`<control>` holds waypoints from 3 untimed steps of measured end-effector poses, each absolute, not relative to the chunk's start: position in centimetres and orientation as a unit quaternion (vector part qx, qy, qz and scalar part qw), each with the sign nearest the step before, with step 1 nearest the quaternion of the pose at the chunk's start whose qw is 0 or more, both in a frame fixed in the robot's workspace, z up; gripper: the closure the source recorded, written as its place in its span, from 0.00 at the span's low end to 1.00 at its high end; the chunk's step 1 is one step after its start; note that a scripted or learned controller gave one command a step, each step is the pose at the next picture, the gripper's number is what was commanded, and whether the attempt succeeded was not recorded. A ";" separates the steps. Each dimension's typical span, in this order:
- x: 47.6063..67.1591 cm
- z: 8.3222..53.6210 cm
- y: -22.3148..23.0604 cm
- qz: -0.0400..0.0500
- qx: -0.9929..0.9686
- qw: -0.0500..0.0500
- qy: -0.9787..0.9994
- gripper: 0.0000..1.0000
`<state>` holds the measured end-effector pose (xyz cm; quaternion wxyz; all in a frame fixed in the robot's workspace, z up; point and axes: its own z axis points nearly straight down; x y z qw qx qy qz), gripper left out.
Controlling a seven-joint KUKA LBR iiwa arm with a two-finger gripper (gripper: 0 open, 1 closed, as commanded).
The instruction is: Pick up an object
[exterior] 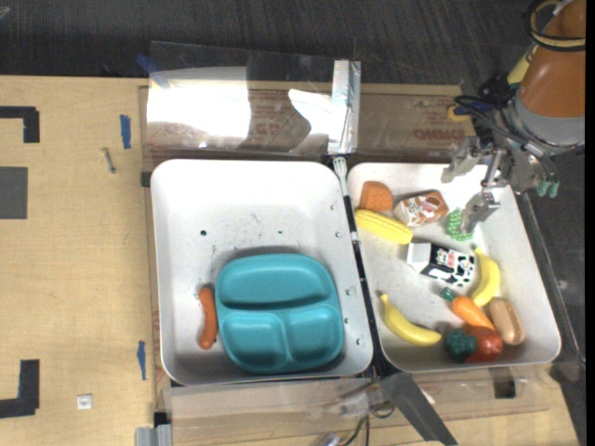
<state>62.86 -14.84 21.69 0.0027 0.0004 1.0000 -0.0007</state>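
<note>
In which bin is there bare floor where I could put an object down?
The left bin has bare floor behind the teal tray, up to its back wall. The right bin is crowded: corn, bananas and carrot leave small gaps.

Two white bins are counted, the left bin (177, 193) and the right bin (539, 295). In the left one, one teal divided tray (277, 311) and one orange sausage (207, 316) are found. In the right one, two bananas (409, 324) (486, 280), one corn cob (383, 226), one carrot (471, 311), one tomato (489, 345), one black-and-white carton (447, 263) and one brown sausage (508, 320) are seen.
</note>
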 end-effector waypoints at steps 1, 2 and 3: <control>64.6 13.0 -11.9 -0.001 0.007 0.007 1.000 0.00; 60.4 8.7 -18.5 0.000 0.052 0.003 0.999 0.00; 60.8 10.2 -18.3 -0.002 0.050 0.010 0.999 1.00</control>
